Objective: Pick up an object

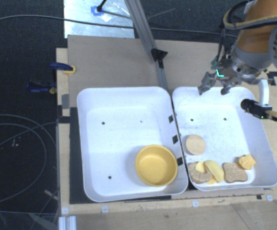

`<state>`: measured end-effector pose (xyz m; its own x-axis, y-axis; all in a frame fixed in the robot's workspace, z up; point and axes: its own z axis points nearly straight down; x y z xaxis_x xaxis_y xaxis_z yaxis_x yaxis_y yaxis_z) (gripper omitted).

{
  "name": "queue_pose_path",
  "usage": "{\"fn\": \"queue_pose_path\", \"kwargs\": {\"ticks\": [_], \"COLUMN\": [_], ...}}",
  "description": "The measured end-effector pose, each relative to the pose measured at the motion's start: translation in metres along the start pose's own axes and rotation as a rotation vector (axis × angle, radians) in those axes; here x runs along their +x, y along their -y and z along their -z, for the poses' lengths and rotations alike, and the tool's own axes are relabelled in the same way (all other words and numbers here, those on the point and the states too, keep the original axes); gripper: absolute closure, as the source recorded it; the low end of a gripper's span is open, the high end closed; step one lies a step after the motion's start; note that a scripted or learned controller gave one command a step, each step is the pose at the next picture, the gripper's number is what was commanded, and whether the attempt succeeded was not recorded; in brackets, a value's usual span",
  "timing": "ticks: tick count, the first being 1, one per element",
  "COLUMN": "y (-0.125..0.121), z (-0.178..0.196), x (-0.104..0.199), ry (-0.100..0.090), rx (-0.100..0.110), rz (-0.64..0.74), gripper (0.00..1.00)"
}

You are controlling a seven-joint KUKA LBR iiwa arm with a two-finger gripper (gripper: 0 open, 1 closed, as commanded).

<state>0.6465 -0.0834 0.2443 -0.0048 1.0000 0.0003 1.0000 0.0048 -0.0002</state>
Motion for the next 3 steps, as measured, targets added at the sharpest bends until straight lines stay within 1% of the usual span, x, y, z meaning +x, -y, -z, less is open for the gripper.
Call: {"fn": "queue_pose_path", "kwargs": {"ticks": [1, 3], "y": [0.000, -0.005], "z": [0.000, -0.084], "x": [0.000, 0.001], "ry": [0.000, 0.001], "rx": [-0.001, 0.002], "rz": [0.000, -0.003], "gripper": [0.00, 0.00]}}
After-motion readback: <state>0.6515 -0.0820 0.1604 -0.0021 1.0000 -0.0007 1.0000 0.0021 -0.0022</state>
